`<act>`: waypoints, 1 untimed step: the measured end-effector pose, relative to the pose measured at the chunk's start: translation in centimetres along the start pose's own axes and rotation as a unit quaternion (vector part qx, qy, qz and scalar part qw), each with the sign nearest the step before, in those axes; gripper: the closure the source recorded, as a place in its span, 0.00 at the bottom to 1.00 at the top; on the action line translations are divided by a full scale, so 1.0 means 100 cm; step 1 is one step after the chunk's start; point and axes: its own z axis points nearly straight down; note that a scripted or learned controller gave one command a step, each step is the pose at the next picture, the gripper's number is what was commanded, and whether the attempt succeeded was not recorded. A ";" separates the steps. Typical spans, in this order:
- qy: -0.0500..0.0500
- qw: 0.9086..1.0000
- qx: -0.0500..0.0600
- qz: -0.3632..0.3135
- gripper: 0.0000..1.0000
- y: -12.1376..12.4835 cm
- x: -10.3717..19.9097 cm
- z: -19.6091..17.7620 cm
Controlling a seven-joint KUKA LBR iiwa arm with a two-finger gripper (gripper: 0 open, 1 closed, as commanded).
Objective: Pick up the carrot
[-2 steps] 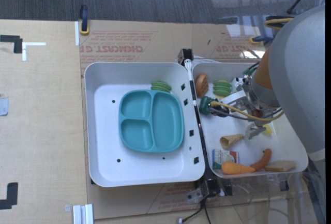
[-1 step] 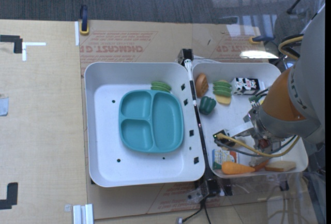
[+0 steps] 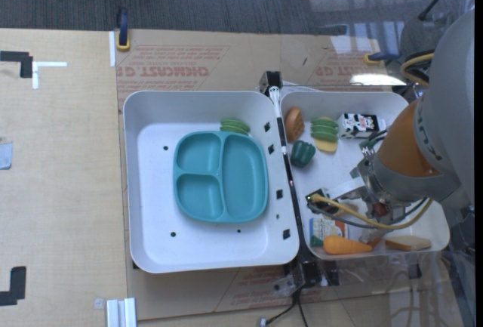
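The orange carrot (image 3: 347, 245) lies on its side near the front edge of the right bin (image 3: 343, 167), between a small carton (image 3: 325, 229) and a slice of bread (image 3: 407, 244). My gripper (image 3: 375, 209) hangs low over the front right part of that bin, just above and to the right of the carrot, with yellow cable looping beneath it. Nothing shows as held. The grey arm with its orange band (image 3: 407, 146) covers the bin's right side.
The right bin also holds a green pepper (image 3: 302, 153), a brown roll (image 3: 293, 123), a green and yellow piece (image 3: 325, 133) and a cow-patterned carton (image 3: 359, 124). The left bin (image 3: 143, 189) bears a teal divided plate (image 3: 221, 176) and a green vegetable (image 3: 235, 126).
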 end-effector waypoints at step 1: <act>-0.001 1.000 0.001 0.001 1.00 0.001 0.001 -0.008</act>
